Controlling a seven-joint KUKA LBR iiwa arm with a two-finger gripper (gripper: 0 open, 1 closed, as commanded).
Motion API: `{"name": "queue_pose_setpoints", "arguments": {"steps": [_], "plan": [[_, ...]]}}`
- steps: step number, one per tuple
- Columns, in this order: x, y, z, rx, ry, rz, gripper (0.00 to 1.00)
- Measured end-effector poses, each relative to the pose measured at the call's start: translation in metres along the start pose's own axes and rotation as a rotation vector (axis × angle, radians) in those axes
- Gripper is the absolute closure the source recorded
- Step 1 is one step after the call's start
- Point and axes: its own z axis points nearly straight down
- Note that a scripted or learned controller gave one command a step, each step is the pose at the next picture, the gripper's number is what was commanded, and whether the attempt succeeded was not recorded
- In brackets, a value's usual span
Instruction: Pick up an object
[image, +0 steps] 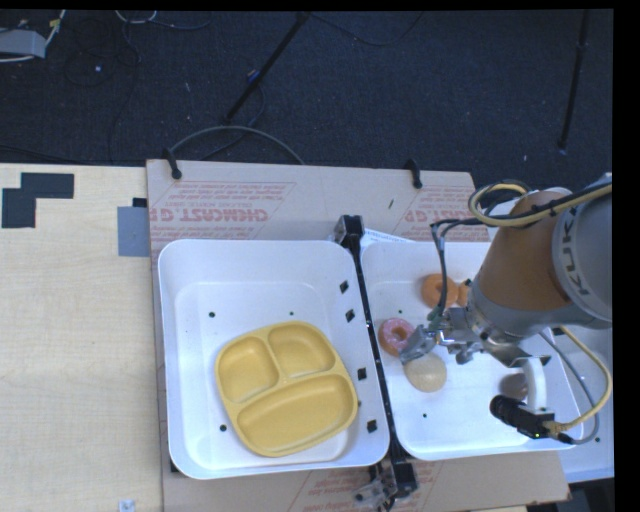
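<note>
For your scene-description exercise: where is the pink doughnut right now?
The pink doughnut lies in the right bin, close to the divider, with the gripper just beside it and a pale round object below it.

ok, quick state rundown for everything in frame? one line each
yellow divided tray: upright, flat in the left bin, turned at an angle to its walls
pink donut: lying flat in the right bin, near the divider
cream round object: resting on the right bin floor, just below the gripper
orange object: on the right bin floor, partly hidden by the arm
gripper: low over the right bin, between donut and cream object; nothing seen held
</note>
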Motion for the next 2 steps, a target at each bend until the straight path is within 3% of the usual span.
{"name": "queue_pose_setpoints", "arguments": {"steps": [1, 2], "plan": [[0.001, 0.0, 0.048, -0.005, -0.001, 0.001, 0.0], [-0.001, 0.0, 0.036, -0.004, 0.0, 0.006, 1.0]]}}
